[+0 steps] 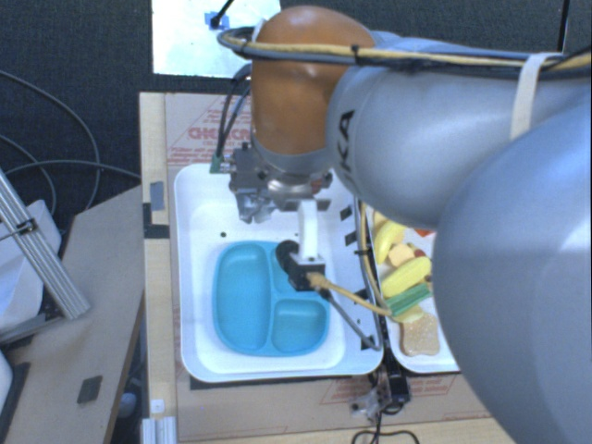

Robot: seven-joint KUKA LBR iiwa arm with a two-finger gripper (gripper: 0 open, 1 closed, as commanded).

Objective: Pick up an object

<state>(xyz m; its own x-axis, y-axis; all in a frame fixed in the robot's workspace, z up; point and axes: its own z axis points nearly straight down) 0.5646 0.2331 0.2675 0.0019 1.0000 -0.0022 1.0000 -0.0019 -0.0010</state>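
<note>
Light: bright, even
Glare: soft sheen on the grey arm [444, 109]
Focus: arm slightly blurred, white bin [199, 220] sharper

Left bin [199, 211] sits on a cardboard sheet [185, 128]. Divided tray [254, 303] lies inside the left bin, in its front half, close to its front wall. Right bin [435, 366] stands side by side with the left bin, on its right. Toy food pile [405, 271] lies in the right bin, just past the left bin's right wall. A slice [421, 338] lies at that pile's front, near the left bin's front right corner. Paper sheet [194, 26] lies behind the left bin, beyond the cardboard sheet's back edge.
</note>
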